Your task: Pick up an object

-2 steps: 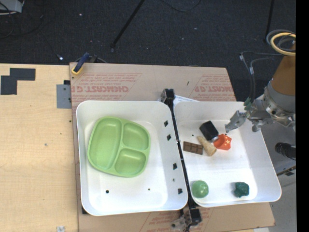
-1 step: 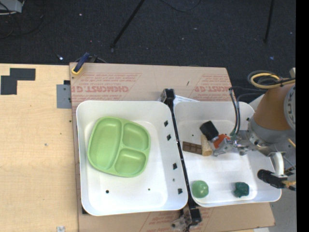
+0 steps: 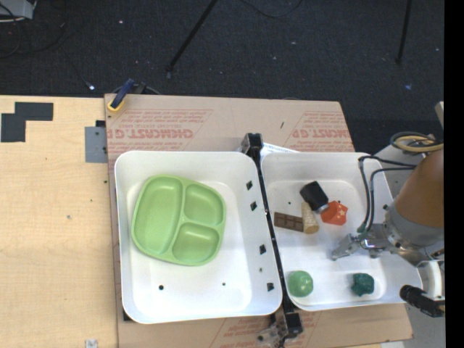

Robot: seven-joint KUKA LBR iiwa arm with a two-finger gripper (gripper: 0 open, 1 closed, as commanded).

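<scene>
Fingers of the gripper [image 3: 346, 249] stand slightly apart, with nothing between them, low over the floor of the right bin [image 3: 330, 176] toward its 4 o'clock side. Behind them, at 3 o'clock, the grey wrist rises into the orange band of the arm [image 3: 428, 194], which leaves the scene at the right.

Nearest the claw, at its 5 o'clock, a dark green lump [image 3: 363, 284] lies by the bin's lower right corner, apart from the fingertips. At 8 o'clock from the claw a light green ball [image 3: 300, 283] rests against the bin's lower rim. At 12 o'clock sits a red-orange object [image 3: 334, 213], and just beside it at its 10 o'clock a black block [image 3: 314, 193]. A tan cork-like piece [image 3: 310, 220] touches the end of a dark brown bar [image 3: 288, 222], both at about 10 o'clock from the claw.

Across the black divider, at 9 o'clock, the left bin [image 3: 138, 167] holds a light green divided plate [image 3: 179, 220] with three compartments, lying flat toward the bin's 10 o'clock side.
</scene>
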